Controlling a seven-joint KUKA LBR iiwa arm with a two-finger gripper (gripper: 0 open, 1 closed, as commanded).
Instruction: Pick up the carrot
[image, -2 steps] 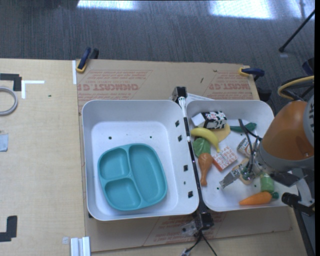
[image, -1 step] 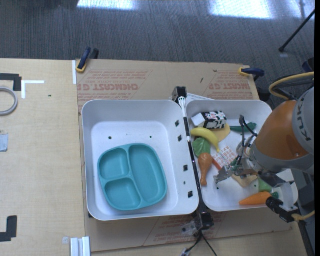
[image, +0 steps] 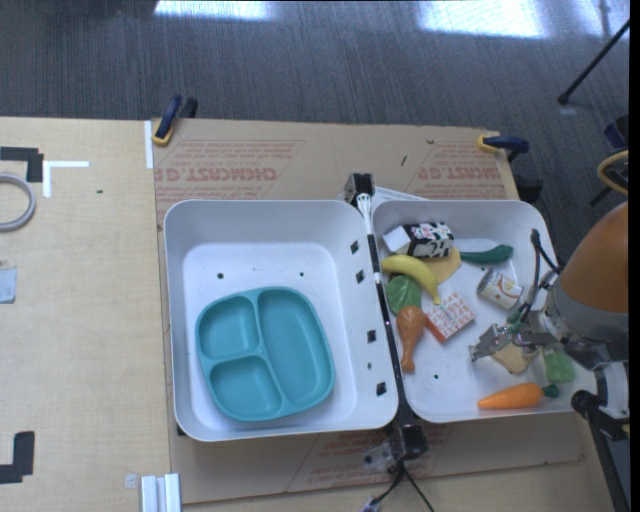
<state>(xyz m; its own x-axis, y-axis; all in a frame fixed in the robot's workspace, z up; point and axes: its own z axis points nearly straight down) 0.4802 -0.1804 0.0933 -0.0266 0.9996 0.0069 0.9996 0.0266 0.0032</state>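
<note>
The gripper (image: 492, 347) hangs low over the right part of the right bin (image: 455, 405), its metal fingers reaching toward the bin's centre from the grey arm (image: 600, 290) at the view's right edge; whether the fingers are apart or together cannot be told, as they blur into the items beneath; nothing can be seen clamped between them; a pale tan item (image: 513, 359) lies directly beside the fingertips, and a small green piece (image: 558, 368) sits just right of it near the bin wall; the carrot (image: 511, 398) lies on its side on the bin floor just below the gripper, near the front wall, its narrow tip pointing left, apart from the fingers; further left lie a patterned red-and-white block (image: 449, 316), a drumstick (image: 410, 335), a green leaf-like item (image: 401, 293) and a banana (image: 413, 271); toward the back wall sit a black-and-white carton (image: 430, 239), a dark green vegetable (image: 487, 255) and a small pale can (image: 499, 290); the left bin (image: 190, 300) holds a teal divided plate (image: 264, 352); both bins rest on a cardboard sheet (image: 250, 165) on the bench.
</note>
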